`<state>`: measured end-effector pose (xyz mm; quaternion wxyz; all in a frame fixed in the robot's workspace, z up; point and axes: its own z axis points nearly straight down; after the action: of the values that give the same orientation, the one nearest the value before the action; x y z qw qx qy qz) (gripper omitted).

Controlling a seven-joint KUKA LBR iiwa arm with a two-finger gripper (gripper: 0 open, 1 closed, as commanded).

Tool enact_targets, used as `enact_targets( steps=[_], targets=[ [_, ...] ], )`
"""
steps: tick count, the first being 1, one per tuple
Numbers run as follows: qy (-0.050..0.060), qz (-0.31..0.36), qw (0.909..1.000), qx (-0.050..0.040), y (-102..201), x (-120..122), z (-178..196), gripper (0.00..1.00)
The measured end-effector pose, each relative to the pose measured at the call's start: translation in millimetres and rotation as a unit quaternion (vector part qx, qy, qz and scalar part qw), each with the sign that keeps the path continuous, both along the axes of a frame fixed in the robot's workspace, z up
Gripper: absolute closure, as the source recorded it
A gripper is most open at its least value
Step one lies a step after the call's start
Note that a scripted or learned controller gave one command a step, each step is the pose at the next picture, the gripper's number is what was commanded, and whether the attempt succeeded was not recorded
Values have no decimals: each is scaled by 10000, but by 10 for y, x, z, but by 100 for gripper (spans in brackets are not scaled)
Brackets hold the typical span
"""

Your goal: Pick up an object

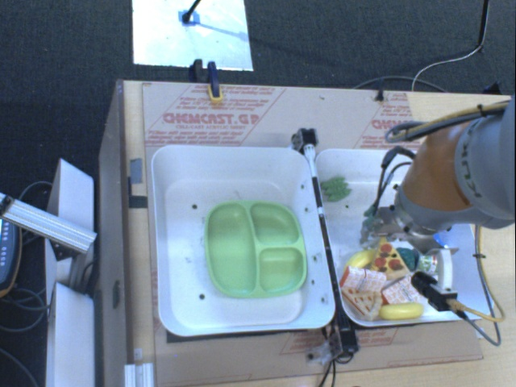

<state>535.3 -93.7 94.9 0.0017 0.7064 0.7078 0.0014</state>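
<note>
Camera view: arm (463,168) in from the right, low over the right bin (355,161). Gripper (380,234) just above the toy pile (379,285) at the bin's near end; open or closed, cannot tell. Green scrap (334,189) apart, farther up the same bin. Green divided tray (256,248) flat in the left bin (181,176).

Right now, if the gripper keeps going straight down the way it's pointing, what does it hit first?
Probably the pizza slice toy in the right bin, which lies just under the gripper. Depth is unclear from this slanted view.
</note>
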Motion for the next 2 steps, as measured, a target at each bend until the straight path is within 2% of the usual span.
enact_targets(
  steps=[1, 2],
  targets=[
    [-1, 0, 10000, 0, 0, 0, 0, 0],
    [7, 9, 10000, 0, -121, 1212, -57, 0]
  ],
)
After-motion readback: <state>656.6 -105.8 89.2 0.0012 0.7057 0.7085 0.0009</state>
